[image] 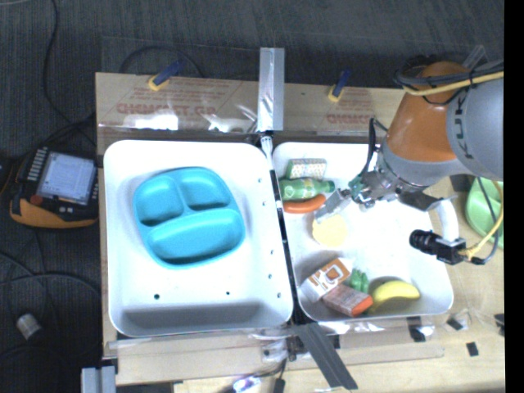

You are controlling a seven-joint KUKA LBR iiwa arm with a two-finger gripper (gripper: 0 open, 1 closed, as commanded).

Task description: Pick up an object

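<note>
Camera view looks down on a table (115, 84) carrying two shallow white bins side by side. The left bin (123, 301) holds a blue divided plate (190, 214), lying flat with three compartments, set toward the middle of the bin. The right bin (442, 293) holds a scatter of small toy foods.

The arm (442, 137), grey with an orange band, reaches in from the right and bends down over the upper part of the right bin. Its pincer (334, 205) sits low near the bin's left side, just above a pale yellow round piece (331, 232) and just right of an orange carrot-like piece (301, 206). Whether the pincer is spread or pressed together I cannot tell, and no object can be seen between its tips.

Along the upper left of the right bin lies a green bottle-shaped item (304, 190), with the orange piece touching its lower edge. Above it sits a small pale box with a speckled label (307, 169). In the lower part of the bin, a small white and orange carton (327, 277) lies tilted, a reddish-brown block (348, 302) rests just below it, a small dark green item (359, 282) sits between them and a yellow banana (395, 291) lies near the bin's front right corner.

Off the table to the left, on the dark carpet, sits a handheld control pendant with a screen (56, 185). A green object (485, 203) shows at the right, behind the arm.
</note>
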